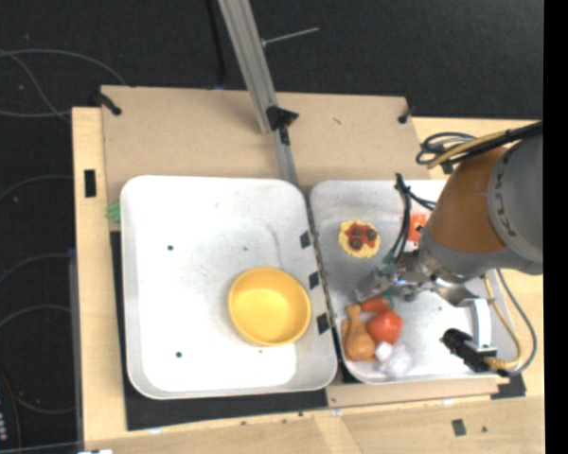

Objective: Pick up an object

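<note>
Lying in the right-hand white bin (360, 201), several small things cluster near its front edge: a red tomato-like ball (385, 326), a tan pear-shaped piece (359, 340) just beside it on the left, and a small white lump (390, 357) touching them from below. Farther back in the same bin sits a little yellow tart with red filling (360, 238), apart from the cluster. Just above the red ball hangs the gripper (390, 285), on a grey arm with an orange band (473, 206) that reaches in from the right; whether it is spread or closed cannot be told, and nothing is seen held in it. The left-hand white bin (189, 235) holds a yellow bowl (269, 305) near its right front corner, upright
</note>
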Available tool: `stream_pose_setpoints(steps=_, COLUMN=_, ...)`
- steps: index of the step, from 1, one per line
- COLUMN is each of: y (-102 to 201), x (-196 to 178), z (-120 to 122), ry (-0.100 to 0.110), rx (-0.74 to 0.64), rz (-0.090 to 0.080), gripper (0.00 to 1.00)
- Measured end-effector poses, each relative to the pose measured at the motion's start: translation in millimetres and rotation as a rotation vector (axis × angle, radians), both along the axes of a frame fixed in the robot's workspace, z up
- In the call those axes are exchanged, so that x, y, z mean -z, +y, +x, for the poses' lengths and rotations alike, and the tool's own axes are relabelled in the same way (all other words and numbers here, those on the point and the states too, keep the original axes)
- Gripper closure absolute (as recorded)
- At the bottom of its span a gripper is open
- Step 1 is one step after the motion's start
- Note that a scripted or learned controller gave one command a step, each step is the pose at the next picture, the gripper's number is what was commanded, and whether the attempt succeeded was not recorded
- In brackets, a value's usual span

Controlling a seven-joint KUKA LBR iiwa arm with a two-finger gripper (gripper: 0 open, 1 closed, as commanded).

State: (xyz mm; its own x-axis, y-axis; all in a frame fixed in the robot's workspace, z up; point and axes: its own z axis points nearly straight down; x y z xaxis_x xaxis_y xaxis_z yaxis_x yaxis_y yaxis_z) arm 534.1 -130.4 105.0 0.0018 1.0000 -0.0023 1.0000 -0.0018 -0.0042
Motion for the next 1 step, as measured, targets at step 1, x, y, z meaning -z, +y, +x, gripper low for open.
stream_pose_setpoints(steps=1, y=0.5, x=-13.1, z=2.0, ry=-0.007, rx=0.006, rz=0.004, gripper=1.0)
